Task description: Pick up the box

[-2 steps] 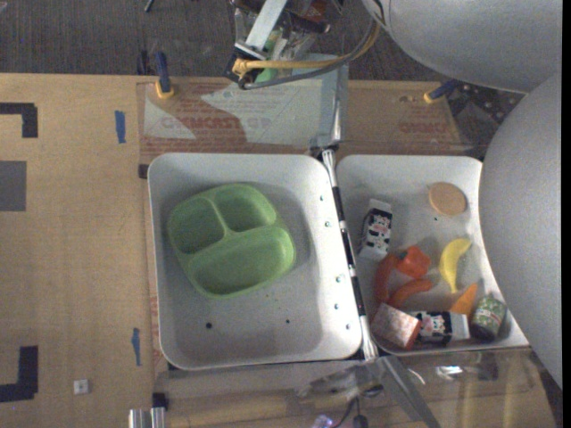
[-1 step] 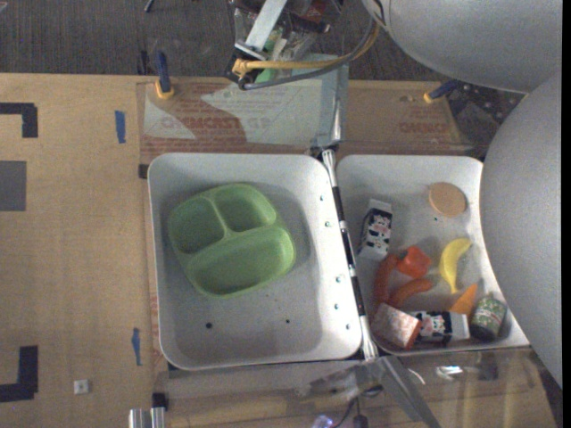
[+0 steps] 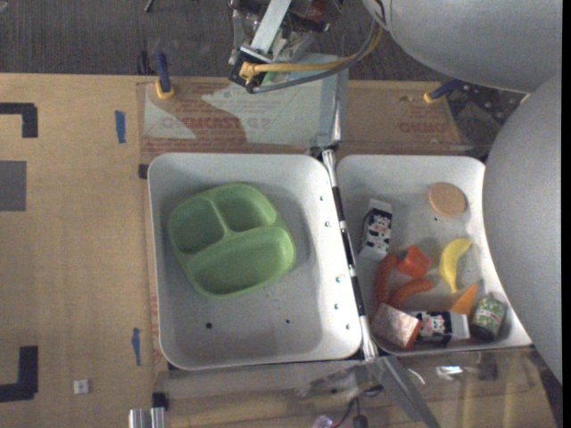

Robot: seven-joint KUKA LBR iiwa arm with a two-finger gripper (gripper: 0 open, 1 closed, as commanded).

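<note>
Three box-like things lie in the right bin (image 3: 500, 324). A small white carton with black cow patches (image 3: 377, 227) stands near the bin's left wall. A pink box (image 3: 397, 325) and a black-and-white box (image 3: 440, 326) lie side by side at the front edge. My gripper (image 3: 273, 23) hangs high beyond the far edge of the bench, above the back of the left bin and well away from all the boxes. Nothing shows in its grasp.
A green divided plate (image 3: 234, 237) lies in the left bin (image 3: 268, 346). The right bin also holds a tan disc (image 3: 448, 200), a yellow banana (image 3: 455, 262), orange and red toy pieces (image 3: 406, 275) and a green can (image 3: 489, 317). The grey arm (image 3: 526, 203) covers that bin's right side.
</note>
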